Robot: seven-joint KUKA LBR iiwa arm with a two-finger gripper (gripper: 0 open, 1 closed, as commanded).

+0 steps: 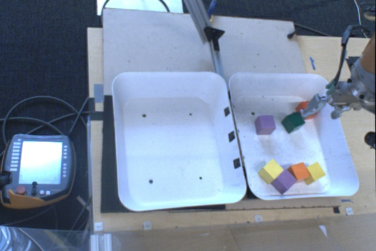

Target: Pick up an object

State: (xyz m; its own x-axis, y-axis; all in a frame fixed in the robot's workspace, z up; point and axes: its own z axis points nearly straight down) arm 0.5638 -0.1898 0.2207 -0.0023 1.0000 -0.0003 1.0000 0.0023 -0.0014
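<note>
bins (176, 82): white | cube (265, 124): purple | block (293, 122): dark green | cubes (271, 171): yellow, two seen | block (284, 180): purple | block (299, 171): orange | bench (294, 223): light wood | floor (47, 20): dark

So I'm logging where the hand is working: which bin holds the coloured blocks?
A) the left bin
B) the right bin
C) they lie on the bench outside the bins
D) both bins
B: the purple block, green block and the cluster near the front all lie in the right bin.
</note>
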